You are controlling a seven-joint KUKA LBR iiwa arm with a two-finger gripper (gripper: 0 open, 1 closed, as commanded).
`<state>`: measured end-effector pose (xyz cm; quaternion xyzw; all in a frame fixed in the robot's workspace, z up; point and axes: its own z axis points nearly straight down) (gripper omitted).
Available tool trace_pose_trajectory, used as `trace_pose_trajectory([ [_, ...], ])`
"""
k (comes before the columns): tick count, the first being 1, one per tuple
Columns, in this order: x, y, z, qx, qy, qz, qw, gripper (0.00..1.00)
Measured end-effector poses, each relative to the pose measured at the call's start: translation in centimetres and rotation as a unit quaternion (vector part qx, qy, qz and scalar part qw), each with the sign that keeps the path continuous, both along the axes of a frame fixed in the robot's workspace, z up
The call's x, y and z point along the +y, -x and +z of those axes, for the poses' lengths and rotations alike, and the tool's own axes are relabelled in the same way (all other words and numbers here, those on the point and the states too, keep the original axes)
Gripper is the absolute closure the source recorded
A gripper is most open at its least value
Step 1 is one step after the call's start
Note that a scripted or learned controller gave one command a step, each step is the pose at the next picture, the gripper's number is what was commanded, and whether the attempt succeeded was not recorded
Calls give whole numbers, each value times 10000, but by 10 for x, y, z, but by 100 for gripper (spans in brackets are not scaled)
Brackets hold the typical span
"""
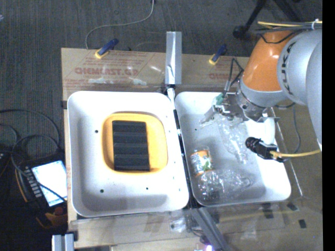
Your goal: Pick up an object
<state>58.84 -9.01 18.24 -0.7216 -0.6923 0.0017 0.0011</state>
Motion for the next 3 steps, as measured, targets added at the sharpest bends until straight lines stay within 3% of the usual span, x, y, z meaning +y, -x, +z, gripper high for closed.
trace_pose_trajectory([
  [1, -7, 31, -88, -30, -10, 604, 9982, 0],
  [2, -6, 31, -80, -26, -27, 606, 9982, 100],
  [3, 24, -49, 1, -15, -16, 1613, 9869, 100],
])
